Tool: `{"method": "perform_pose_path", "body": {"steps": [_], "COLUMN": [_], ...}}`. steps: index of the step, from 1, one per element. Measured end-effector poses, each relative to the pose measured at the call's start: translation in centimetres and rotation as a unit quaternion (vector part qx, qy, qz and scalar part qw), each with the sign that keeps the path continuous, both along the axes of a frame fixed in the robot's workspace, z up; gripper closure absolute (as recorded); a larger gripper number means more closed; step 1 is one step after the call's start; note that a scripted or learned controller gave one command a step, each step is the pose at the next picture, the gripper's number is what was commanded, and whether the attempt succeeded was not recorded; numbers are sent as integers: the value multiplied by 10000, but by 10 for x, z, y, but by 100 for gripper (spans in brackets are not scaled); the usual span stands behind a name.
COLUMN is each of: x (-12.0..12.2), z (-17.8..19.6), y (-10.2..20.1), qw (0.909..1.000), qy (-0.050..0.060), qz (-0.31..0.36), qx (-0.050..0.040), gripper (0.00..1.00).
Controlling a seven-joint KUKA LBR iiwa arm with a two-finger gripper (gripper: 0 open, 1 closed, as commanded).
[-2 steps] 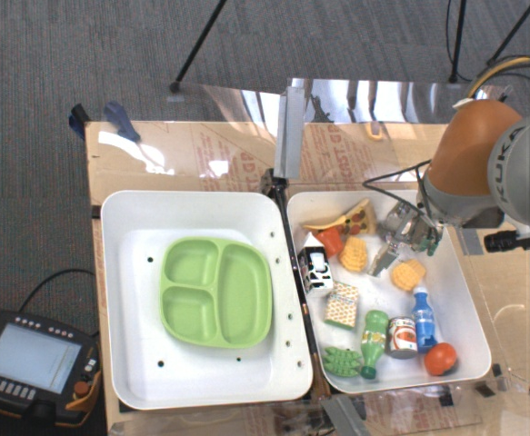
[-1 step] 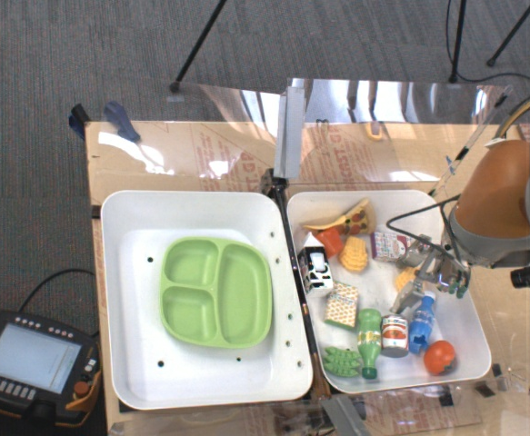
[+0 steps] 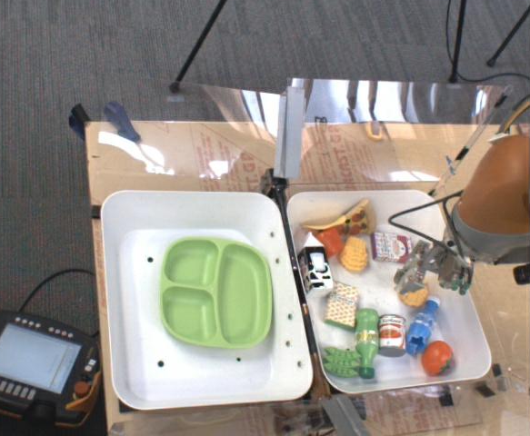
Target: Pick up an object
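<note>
So the arm (image 3: 496, 198) comes in from the right, and the pincer (image 3: 425, 278) is hanging over the right bin (image 3: 479, 334), approx. mid-right of it. There's a small yellow-orange thing (image 3: 414, 293) right under the fingertips. It looks like it's touching them, or at least just below, but I can't tell if it's actually clamped between the fingers or just lying there. I also can't tell if the fingers are spread or closed; too much clutter and blur at the tip.

Rest of the right bin, going roughly top to bottom:
- pizza slice (image 3: 348, 217) near the back wall, w/ a red piece (image 3: 332, 241) just in front of it
- yellow corn-looking thing (image 3: 354, 255) and a small purple/white packet (image 3: 391, 246) beside it
- black-and-white carton (image 3: 315, 268) against the left wall
- tan cracker-ish box (image 3: 342, 306) in the middle
- green bottle (image 3: 365, 330), red can (image 3: 392, 333) and blue bottle (image 3: 422, 325) in a row, all close together
- green peas/pod thing (image 3: 340, 361) at the front left corner
- tomato (image 3: 436, 358) at the front right

Left bin (image 3: 119, 243) has a green divided plate (image 3: 216, 292), 3 compartments, sitting about center.

Both bins sit side by side on the worktop (image 3: 201, 157), and a teach pendant (image 3: 30, 361) is on the floor at the bottom left.
</note>
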State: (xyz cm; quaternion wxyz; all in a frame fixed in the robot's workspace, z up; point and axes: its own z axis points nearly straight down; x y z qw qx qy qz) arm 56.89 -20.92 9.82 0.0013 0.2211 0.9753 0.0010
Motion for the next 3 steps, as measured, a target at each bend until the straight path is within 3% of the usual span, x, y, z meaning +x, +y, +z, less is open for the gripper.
{"method": "perform_pose_path", "body": {"steps": [1, 2, 3], "x": [-86, -88, -76], "z": [-9, -11, -11], "y": [27, 28, 52], "qw": [9969, 9968, 9970], "qy": [-20, 11, 14], "qz": [791, 794, 770], "qx": [-13, 0, 4], "gripper": [100, 0, 0]}}
